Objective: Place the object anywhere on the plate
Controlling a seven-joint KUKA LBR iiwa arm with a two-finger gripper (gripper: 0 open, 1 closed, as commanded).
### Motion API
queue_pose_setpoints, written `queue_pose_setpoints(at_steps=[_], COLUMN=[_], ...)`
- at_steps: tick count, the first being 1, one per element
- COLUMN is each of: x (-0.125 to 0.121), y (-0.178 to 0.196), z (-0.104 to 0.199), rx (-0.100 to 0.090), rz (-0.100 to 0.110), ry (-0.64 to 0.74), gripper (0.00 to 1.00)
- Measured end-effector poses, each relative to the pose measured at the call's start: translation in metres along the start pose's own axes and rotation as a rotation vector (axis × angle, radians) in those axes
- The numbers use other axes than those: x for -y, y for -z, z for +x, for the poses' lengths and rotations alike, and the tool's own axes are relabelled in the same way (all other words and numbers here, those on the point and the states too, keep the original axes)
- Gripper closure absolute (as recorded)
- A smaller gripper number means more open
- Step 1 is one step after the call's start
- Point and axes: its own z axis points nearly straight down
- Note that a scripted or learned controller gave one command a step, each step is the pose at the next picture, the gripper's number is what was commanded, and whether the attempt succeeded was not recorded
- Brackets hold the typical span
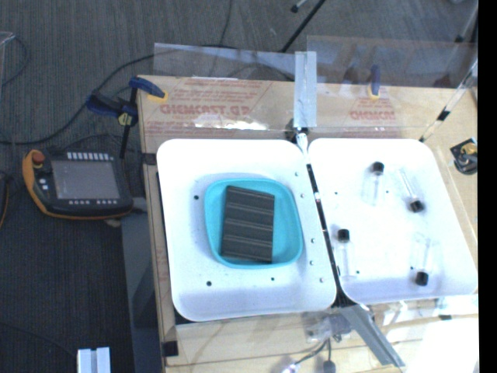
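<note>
Since the dark grey ribbed rectangular block already lies flat mid cyan plastic plate in the left white bin, likely done; end effector state can't tell, so any retreat should go straight up.

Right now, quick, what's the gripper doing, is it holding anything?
Gripper: cannot be told from the camera view. The dark ridged block already lies on the blue plate in the left bin.

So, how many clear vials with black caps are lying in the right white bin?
4: one clear vial at the top middle, one at the right, one at the lower left, one at the lower right. None looks hidden.
</note>
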Motion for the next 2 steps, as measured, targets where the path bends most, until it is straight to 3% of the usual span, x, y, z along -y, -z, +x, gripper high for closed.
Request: queue_pose_setpoints(at_steps=[1, 2], x=[0.0000, 0.0000], y=[0.0578, 0.0577], z=[0.0003, 0.0003], rx=[-0.002, -0.002], rz=[-0.001, -0.001], ry=[0.001, 0.001], gripper=[0.00, 0.00])
